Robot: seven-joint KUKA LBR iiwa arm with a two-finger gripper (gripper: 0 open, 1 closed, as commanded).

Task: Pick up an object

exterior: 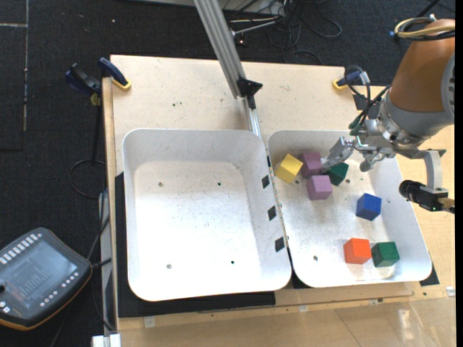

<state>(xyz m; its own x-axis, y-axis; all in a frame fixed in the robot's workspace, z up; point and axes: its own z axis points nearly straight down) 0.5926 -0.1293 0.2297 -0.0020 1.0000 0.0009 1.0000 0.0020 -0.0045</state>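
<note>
Nearest the camera in the right bin (pixel 412 255), an orange cube (pixel 356 251) and a green cube (pixel 385 253) sit touching, near the front wall, likely where they came to rest after tumbling. A blue cube (pixel 368 206) lies alone behind them. Farther back, a yellow cube (pixel 289 168) and two purple cubes (pixel 319 186) (pixel 311 163) crowd together with a dark green block (pixel 337 172), which makes a clean pinch awkward. The tool (pixel 350 155) hangs right over that dark green block, its fingers apparently spread, gripping nothing I can confirm. The block is partly covered, so its shape is unclear. The left bin (pixel 137 194) rests beside it on the table (pixel 181 85).
</note>
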